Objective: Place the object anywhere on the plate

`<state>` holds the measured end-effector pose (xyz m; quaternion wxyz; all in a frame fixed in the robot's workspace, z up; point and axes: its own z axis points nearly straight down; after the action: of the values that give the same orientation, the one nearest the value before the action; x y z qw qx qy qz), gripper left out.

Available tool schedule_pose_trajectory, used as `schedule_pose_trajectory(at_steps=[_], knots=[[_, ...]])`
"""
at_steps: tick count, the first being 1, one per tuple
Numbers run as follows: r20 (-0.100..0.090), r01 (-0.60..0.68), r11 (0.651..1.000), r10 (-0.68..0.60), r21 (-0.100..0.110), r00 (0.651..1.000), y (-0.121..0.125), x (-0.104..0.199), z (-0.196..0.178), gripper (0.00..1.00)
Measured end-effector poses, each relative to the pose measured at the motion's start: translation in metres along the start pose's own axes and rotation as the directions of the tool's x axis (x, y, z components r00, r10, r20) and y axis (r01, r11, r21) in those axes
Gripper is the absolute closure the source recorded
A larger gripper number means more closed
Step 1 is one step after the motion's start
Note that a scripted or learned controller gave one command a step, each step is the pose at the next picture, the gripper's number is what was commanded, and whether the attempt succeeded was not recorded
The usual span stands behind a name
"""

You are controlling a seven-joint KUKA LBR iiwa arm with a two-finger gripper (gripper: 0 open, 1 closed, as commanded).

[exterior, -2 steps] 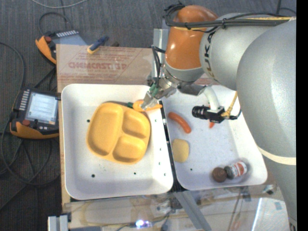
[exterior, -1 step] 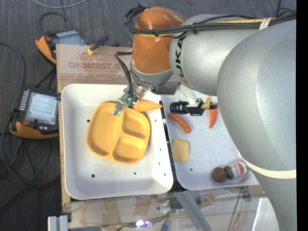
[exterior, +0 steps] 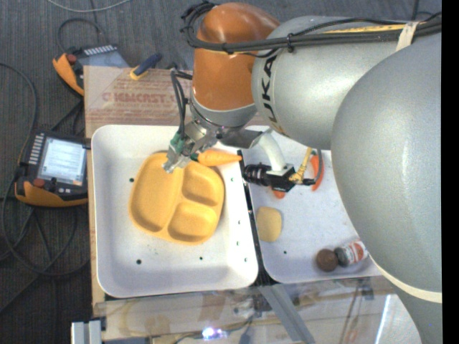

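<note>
A yellow three-compartment plastic plate (exterior: pixel 178 201) lies in the left white bin (exterior: pixel 115 264), at the frame's centre-left. The tool (exterior: pixel 181 153) hangs over the plate's upper edge, with an orange carrot-shaped piece (exterior: pixel 219 158) just to its right. In the right white bin (exterior: pixel 308 260) lie a tan round disc (exterior: pixel 270 223) and, toward the lower right, a small brown-capped bottle (exterior: pixel 339 256).

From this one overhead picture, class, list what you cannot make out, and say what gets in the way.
- Gripper: too small and blurred to judge its grip.
- Orange object beside the yellow plate: partly hidden under the arm; identity unclear.
- Right bin: far side covered by the arm.
- Small bottle: label too small to read.
</note>
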<state>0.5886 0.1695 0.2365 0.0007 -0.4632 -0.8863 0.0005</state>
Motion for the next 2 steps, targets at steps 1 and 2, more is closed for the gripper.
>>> schedule_pose_trajectory(at_steps=[1, 2], knots=[[0.002, 0.486, 0.874, -0.486, -0.001, 0.874, -0.0893, -0.0135, -0.0213, 1.00], [0.001, 0.488, 0.873, -0.488, -0.002, 0.873, -0.0889, -0.0127, -0.0213, 0.00]])
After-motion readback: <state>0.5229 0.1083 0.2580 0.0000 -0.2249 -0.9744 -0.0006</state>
